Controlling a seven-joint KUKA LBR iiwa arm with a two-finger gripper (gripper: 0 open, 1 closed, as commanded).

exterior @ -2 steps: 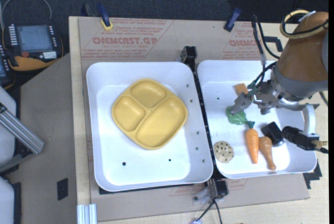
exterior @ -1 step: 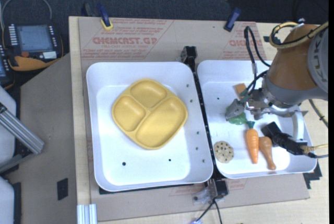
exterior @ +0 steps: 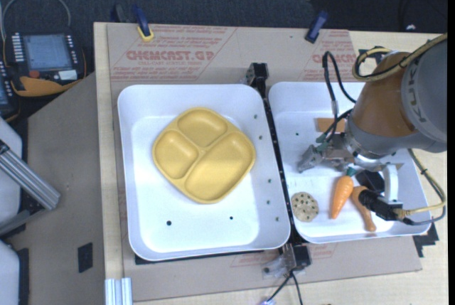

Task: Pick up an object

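So the left bin (exterior: 135, 175) has a big yellow divided plate (exterior: 204, 153) sitting about dead center. Over at 3 o'clock from it, the right bin (exterior: 298, 104) has the arm (exterior: 394, 101) hanging over its middle, and the gripper (exterior: 316, 154) pokes out toward 9 o'clock, low by the bin floor. Can't tell its grip state from here. At 5 o'clock from the gripper there's a carrot (exterior: 341, 195), and a cookie (exterior: 304, 205) just beside that, near the bin's bottom edge.
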